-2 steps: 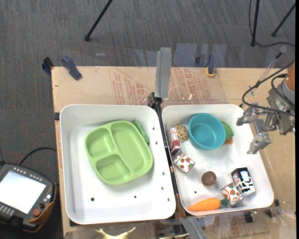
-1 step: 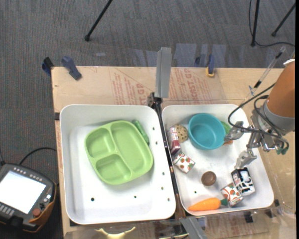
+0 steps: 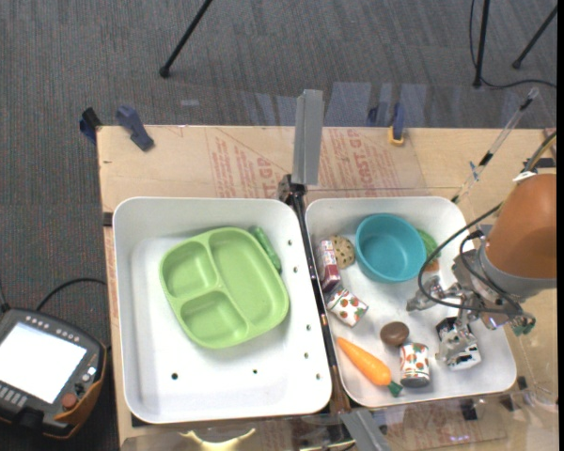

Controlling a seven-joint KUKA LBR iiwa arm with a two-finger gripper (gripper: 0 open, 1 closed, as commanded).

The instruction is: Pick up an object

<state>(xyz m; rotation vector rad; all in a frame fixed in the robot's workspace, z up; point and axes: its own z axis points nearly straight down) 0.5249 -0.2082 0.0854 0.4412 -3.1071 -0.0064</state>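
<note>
Right bin (image 3: 352, 205) as landmark, near edge to far. A carrot (image 3: 365, 361) is lying at the bin's near edge, slanting toward the divider. Just right of it a small can (image 3: 415, 364) is standing upright, with a brown puck (image 3: 394, 333) just behind it. In the bin's near right corner the gripper (image 3: 458, 344) is hanging over a small black-and-white object (image 3: 460, 354), probably the intended pick; the arm is reaching in from the right to get at it. Whether the fingers are spread or closed, and whether anything is sitting between them, cannot be told. Toward the divider a printed carton (image 3: 347, 307) is lying tilted, a dark packet (image 3: 328, 264) is leaning along the wall, and a cookie (image 3: 342, 251) is lying beside it. At the far middle a teal bowl (image 3: 389, 247) is sitting mouth up. Across the divider, the left bin (image 3: 150, 216) is holding a green tray (image 3: 224, 286), well apart from the arm's work.
</note>
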